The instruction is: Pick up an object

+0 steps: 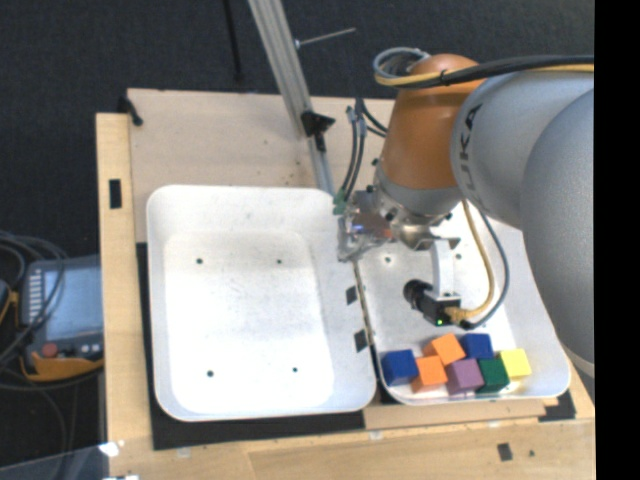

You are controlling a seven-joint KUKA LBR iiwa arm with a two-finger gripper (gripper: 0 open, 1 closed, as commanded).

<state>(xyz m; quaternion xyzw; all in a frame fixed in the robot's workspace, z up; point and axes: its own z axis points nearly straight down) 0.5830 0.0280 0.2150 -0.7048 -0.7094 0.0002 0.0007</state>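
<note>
Two white bins are seen, the left bin (245, 303) finely speckled with dark specks and marked by four dark dots. In the right bin (545, 368), small cubes are clustered: two blue (399, 366), two orange (448, 349), one purple (464, 375), one green (493, 372) and one yellow (516, 363). The arm (540, 158) is coloured grey, with an orange band (425, 128). The bench (220, 138) is shown in pale tan wood.
</note>
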